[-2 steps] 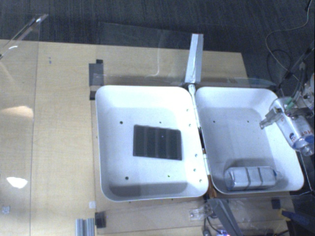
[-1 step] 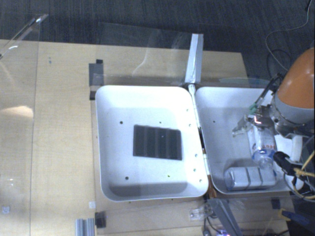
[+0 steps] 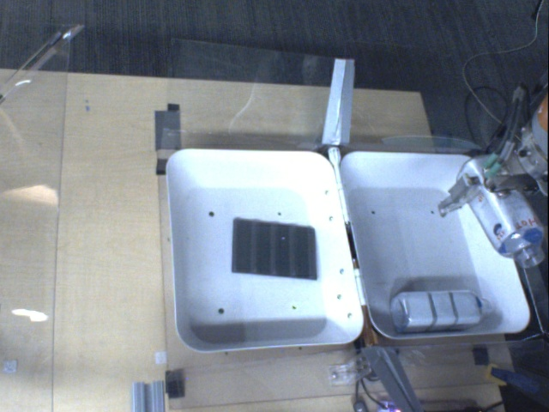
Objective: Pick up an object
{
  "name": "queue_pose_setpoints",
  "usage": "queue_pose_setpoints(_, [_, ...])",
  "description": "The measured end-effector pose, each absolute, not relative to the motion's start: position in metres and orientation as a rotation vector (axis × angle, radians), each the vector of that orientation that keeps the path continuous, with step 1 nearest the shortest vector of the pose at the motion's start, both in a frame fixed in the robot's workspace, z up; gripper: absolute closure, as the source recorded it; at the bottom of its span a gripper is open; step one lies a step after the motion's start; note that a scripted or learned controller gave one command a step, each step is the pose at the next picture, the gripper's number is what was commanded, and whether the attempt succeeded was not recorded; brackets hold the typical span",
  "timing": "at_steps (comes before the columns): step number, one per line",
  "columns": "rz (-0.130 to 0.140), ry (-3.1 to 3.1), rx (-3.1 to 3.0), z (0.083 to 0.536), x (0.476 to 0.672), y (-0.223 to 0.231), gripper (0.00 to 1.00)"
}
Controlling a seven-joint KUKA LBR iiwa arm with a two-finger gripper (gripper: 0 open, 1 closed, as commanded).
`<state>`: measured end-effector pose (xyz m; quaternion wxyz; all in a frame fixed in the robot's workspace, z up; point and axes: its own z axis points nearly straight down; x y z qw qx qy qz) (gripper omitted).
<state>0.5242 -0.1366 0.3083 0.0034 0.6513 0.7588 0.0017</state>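
Camera view: grey ridged block (image 3: 436, 311) lies well below the end effector (image 3: 453, 200), whose grip state I cannot tell.

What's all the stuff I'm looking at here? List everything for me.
Bins: two, white, side by side on the bench.
Ridged mat: one, dark grey, flat in the middle of the left bin.
Grey block: one, silvery grey, ribbed, near the front edge of the right bin.
Bench: one, light wood.
Clear panel: one, see-through, on the bench's left.
Metal post: one, grey, behind the bins.
Gripper: one, grey, over the right bin's far right side.
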Motion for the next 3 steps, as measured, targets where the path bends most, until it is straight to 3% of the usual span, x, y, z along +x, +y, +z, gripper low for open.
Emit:
queue_pose_setpoints(1, [0.002, 2.223, 2.219, 0.195, 0.499, -0.071, 0.00])
queue_pose_setpoints(2, [0.016, 2.028, 2.386, 0.089, 0.563, -0.111, 0.00])
queue_pose_setpoints(3, [0.021, 2.031, 2.381, 0.100, 0.564, -0.109, 1.00])
